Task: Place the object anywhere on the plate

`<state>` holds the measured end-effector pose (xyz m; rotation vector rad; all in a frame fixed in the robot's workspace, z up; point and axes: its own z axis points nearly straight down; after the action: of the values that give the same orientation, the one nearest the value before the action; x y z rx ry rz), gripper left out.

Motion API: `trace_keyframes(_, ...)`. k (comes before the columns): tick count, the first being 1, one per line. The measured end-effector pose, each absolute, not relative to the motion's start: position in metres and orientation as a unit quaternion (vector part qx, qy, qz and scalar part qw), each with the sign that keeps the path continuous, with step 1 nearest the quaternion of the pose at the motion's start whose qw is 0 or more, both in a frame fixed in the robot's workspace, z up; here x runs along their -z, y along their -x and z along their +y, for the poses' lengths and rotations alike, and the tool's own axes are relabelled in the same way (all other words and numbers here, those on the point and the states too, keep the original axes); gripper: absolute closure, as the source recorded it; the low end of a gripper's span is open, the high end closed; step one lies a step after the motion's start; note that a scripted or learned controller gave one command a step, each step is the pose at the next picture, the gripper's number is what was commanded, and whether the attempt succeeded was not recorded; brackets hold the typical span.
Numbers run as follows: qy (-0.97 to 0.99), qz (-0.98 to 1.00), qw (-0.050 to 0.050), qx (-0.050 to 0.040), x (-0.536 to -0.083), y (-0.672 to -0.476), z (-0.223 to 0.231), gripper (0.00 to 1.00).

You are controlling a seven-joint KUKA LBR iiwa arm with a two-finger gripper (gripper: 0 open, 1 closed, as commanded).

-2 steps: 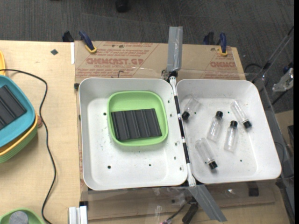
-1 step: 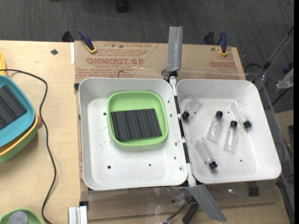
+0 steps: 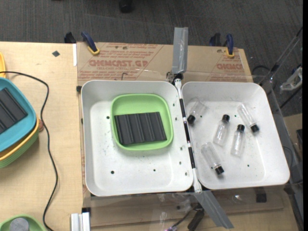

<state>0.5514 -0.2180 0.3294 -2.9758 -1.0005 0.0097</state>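
Observation:
A green square plate [image 3: 142, 124] with a dark ribbed insert [image 3: 140, 128] sits in the left white bin [image 3: 96, 143], toward its back. In the right white bin [image 3: 269, 172] lie several small clear vials with black caps: one by the dividing wall [image 3: 195, 112], one in the middle [image 3: 222, 129], one beside it [image 3: 238, 138], one at the back right [image 3: 248, 117], and one near the front [image 3: 212, 159].
A cardboard sheet [image 3: 120, 59] lies clamped behind the bins. On the wooden bench at left stand stacked teal and green trays [image 3: 14, 121], with a black cable [image 3: 48, 129] running past them.

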Motion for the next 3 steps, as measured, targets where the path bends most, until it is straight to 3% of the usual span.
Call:
trace_keyframes(2, 0.995, -0.102, 0.000, -0.0035, -0.367, -0.563, -0.222, 0.00)
trace_keyframes(3, 0.995, -0.100, 0.001, -0.0034, -0.306, -0.570, -0.222, 0.00)
